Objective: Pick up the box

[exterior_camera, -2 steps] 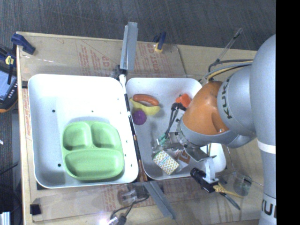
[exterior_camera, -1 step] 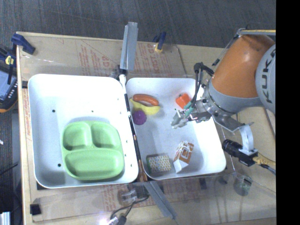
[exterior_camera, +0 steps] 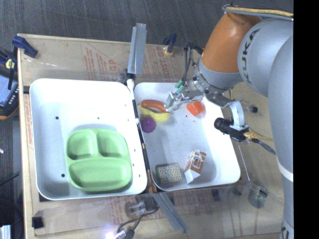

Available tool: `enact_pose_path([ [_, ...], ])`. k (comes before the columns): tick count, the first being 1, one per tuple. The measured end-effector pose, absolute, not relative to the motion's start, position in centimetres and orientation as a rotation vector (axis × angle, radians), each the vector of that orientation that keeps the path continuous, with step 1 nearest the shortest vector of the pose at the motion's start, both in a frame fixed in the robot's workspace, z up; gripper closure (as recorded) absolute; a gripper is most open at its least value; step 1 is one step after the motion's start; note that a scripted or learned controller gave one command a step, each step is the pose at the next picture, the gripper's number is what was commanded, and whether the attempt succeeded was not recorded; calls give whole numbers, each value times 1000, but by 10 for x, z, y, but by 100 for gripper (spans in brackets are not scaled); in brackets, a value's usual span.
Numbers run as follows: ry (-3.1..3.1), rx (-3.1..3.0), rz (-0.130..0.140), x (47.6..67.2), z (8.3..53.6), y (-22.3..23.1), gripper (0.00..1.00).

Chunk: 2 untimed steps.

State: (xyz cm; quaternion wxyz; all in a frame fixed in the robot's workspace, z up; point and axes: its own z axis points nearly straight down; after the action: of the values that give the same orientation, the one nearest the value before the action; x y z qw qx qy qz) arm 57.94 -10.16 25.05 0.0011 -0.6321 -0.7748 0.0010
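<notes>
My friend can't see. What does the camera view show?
A grey and orange robot arm's gripper hovers by a sausage in the right bin, far from the small box. The left bin holds a green tray.

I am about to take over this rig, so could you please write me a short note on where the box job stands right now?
Hand: at the far end of the right bin, low over the hot dog and banana; nothing visibly held.
Box: lies near the front of the right bin, tilted, beside the patterned sponge. It is apart from the hand.
Other items: purple ball and orange piece in the right bin; green divided tray in the left bin.
Done: nothing yet; box not picked up.
Left: move to the box, grasp, lift.
</notes>
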Motion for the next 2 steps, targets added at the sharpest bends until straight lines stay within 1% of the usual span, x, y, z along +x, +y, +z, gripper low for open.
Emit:
enact_pose_path([
  [1, -2433, -1984, 3, 579, 251, -101, 0],
  [2, -2484, -1917, 2, 604, 197, -140, 0],
])
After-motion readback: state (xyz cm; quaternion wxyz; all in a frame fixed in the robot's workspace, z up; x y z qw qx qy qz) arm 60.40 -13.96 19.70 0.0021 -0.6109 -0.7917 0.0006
